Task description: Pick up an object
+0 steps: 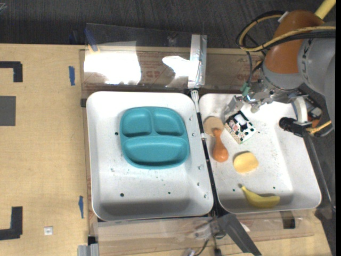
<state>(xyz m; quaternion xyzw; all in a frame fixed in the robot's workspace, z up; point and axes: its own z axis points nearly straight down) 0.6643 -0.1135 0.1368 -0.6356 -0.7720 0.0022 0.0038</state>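
Camera view, left to right: teal tray (154, 136) in left bin (101, 196); carrot-like piece (219, 149), yellow lemon (245, 162), banana (260, 198) in right bin (306, 191). Pincer (238, 109) above small card (238, 127); grip state indeterminate. Step: approach. Next: descend, clamp.

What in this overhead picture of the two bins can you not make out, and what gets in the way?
- Hand, camera view: the wrist above covers it, so its finger state stays unclear.
- Small patterned card-like item: too small and blurred to identify.
- Arm: cut off by the right edge.
- Banana: lies against the right bin's near wall; its lower side is hidden.
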